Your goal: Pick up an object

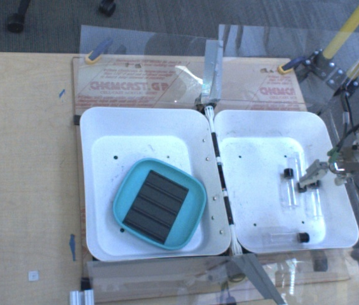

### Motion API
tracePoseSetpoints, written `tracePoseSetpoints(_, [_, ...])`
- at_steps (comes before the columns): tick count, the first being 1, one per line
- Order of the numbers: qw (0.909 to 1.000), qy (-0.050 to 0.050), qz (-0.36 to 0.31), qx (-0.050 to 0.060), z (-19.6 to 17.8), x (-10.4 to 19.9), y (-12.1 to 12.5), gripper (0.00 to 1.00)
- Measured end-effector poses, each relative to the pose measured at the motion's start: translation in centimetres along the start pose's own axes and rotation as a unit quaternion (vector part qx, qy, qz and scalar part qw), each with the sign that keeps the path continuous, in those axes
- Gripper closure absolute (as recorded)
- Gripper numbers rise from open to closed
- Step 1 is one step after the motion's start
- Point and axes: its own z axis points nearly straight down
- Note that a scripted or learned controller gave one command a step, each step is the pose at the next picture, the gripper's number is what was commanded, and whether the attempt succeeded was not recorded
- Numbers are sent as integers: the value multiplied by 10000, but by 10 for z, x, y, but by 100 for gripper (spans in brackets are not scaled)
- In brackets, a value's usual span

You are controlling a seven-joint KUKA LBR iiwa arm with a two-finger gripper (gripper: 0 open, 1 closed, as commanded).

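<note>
In the left bin [103,132] lies a teal square dish [192,199], and a dark ribbed block [155,206] rests on it. The right bin [255,129] holds clear plastic tubes with black caps. One tube [290,186] is upright in the view near the bin's middle right. A second tube [314,202] sits just right of it. A third tube [282,238] lies along the front wall, its black cap at its right end. My gripper [311,178] reaches in low from the right, between the first two tubes. Nothing visibly sits in its grasp.
A ridge with screws [219,170] divides the two bins. Clear plastic sheeting [166,81] stands behind them. A yellow pole and clamp [331,49] are at the back right. A wooden benchtop [20,170] extends to the left.
</note>
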Motion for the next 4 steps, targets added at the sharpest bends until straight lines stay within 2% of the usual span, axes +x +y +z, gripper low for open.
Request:
tracePoseSetpoints(1, [9958, -37, -910, -78, 87, -12, 37, 0])
tracePoseSetpoints(2, [9920, -34, -1260, -57, 104, 10, 62, 0])
tracePoseSetpoints(3, [9921, -35, -1249, -76, 93, 10, 62, 100])
tracePoseSetpoints(4, [9915, -20, -1302, -24, 69, 14, 122, 100])
